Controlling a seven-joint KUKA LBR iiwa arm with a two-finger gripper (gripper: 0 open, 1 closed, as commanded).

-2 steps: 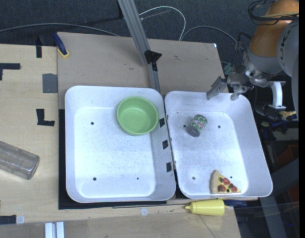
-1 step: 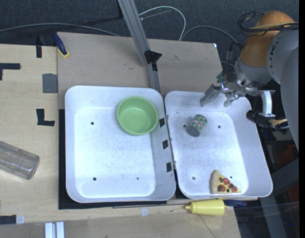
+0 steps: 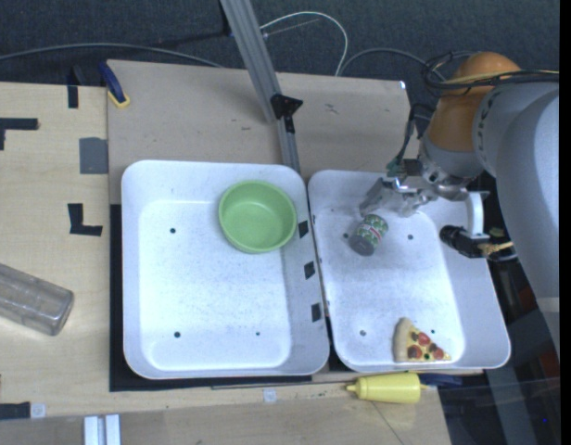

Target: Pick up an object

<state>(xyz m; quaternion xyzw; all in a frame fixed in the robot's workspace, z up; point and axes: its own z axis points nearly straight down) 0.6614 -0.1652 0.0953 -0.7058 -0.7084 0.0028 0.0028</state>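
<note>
Presently the approach step is judged to be in hand: the gripper (image 3: 386,196) is seen low over the right bin (image 3: 471,304), at its far end, with the can (image 3: 368,234) lying tilted just beside and below it. Whether the can is touched or pinched cannot be told. A pizza slice (image 3: 417,341) lies well apart at the near end. Next, a closing around the can and a straight lift are called for.
</note>
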